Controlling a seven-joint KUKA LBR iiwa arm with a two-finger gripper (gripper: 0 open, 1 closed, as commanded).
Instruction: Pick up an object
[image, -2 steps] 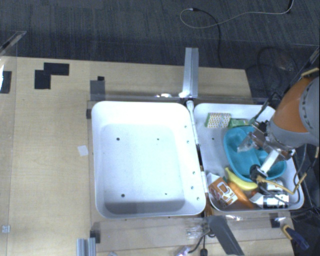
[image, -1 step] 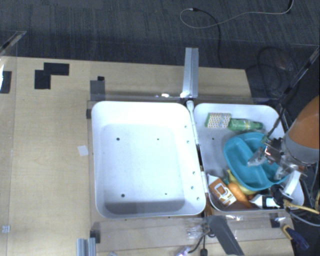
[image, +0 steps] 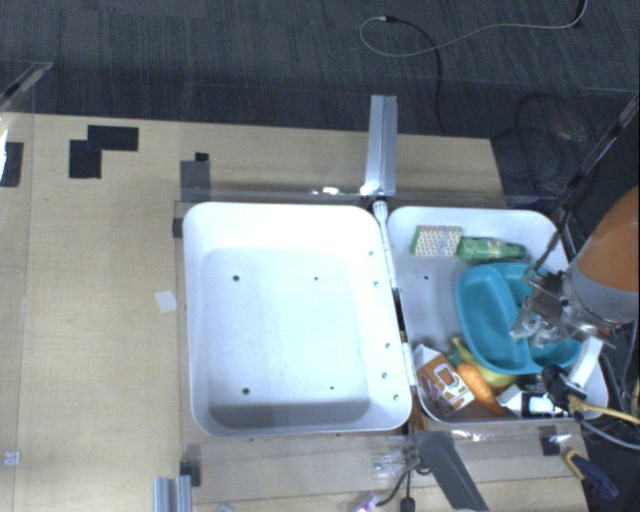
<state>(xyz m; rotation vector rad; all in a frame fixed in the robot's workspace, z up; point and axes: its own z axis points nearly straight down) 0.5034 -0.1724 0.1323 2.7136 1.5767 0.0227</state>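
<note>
Our hand (image: 532, 325) hovers over the blue bowl (image: 490, 310) in the right bin (image: 425, 290), lower right of frame; we cannot tell its state. We judge the bowl light, stiff, slick; best pinched at its rim.

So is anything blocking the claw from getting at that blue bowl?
Nothing visible does. The gripper is already down at the blue bowl in the right bin, over its right side. The other items lie around the bowl, not between it and the gripper.
</note>
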